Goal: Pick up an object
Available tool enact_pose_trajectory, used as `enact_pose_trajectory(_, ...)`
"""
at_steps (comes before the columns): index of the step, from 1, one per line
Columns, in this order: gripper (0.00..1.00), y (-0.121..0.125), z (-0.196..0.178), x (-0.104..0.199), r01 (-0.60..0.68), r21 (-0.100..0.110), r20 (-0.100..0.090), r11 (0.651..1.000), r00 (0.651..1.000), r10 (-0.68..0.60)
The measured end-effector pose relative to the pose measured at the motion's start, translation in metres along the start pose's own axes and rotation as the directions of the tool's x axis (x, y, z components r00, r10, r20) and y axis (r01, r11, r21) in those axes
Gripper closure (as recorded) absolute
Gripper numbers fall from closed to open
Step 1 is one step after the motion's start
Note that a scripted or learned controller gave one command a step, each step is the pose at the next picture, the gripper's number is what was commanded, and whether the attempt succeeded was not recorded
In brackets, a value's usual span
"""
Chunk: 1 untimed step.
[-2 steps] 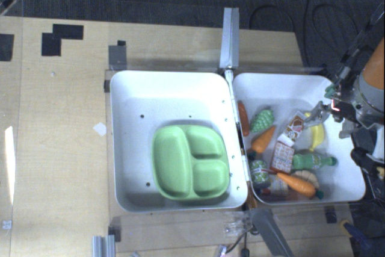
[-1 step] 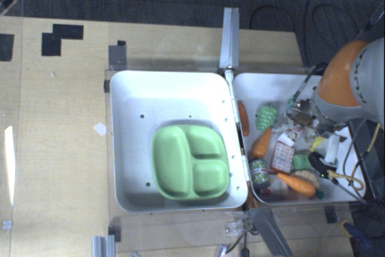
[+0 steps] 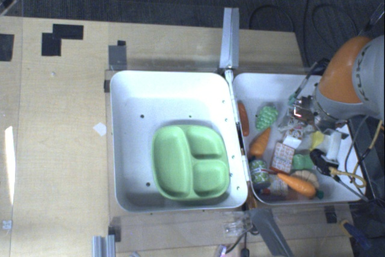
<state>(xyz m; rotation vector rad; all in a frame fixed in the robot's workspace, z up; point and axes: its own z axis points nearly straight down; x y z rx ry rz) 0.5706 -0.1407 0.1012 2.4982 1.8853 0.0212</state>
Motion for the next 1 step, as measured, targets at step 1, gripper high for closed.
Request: enact_pose_trajectory(1, 1.00, -0.0486, -0.1415, 0.0666, 0.009, 0.013, 0.002, 1.000, 1.000, -0.009)
